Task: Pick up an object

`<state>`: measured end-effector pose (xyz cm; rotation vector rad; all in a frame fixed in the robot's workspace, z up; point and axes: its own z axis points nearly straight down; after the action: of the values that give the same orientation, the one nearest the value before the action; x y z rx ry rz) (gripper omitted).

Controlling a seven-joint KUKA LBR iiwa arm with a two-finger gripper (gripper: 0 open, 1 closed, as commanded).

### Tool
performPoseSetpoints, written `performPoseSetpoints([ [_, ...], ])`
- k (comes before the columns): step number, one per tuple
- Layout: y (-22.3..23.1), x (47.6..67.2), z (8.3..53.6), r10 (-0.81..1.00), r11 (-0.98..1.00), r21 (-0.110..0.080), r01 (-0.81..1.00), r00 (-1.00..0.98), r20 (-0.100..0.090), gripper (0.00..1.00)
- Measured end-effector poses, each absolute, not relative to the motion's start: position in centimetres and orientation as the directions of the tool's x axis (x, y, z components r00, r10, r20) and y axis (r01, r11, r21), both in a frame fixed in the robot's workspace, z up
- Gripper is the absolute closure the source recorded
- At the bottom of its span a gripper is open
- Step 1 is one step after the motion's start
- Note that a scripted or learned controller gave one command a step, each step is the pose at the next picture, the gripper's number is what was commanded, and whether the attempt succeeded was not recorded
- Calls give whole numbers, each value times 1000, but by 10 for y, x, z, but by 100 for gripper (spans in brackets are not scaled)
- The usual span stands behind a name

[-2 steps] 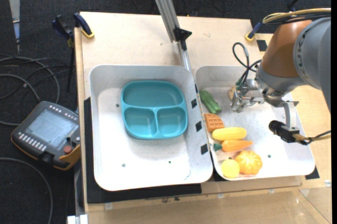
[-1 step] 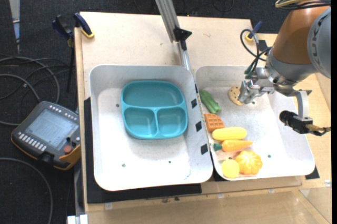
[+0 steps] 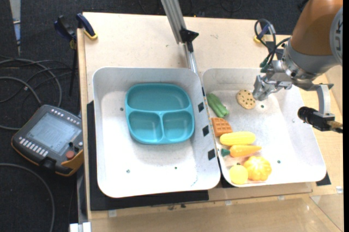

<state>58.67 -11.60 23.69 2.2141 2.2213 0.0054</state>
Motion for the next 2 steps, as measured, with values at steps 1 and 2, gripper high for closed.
performPoseSetpoints([
  [1,-116,588,290,1000,3,7,1000,-3,-2,100],
  [2,-65,590,285,1000,8,0,1000,-8,1,100],
])
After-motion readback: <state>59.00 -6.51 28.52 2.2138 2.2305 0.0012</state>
